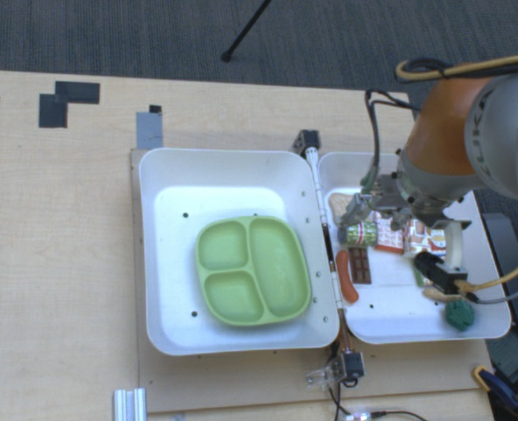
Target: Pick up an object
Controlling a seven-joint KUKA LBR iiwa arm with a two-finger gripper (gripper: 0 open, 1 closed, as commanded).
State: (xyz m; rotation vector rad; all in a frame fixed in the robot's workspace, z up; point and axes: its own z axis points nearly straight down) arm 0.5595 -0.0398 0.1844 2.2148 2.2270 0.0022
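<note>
Fingers (370, 210): low in the right bin (482, 323) beside a small green can (361, 232); aperture and contents cannot be told, the wrist hiding them. Candidate objects: can, brown bar (358, 266), orange stick (346, 281), green ball (459, 315); green divided plate (252, 270) in left bin (166, 323).

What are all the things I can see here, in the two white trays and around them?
bins: 2, white, side by side on the bench
divided plate: 1, pale green, left bin
small can: 1, green label, right bin, near the gripper
brown bar: 1, dark brown, right bin
sausage-like piece: 1, orange-red, right bin's left edge
printed packet: 1, red and white, right bin
round thing: 1, dark green, right bin's near corner
arm: 1, grey with orange band, over right bin
gripper: 1, dark, above the can
</note>
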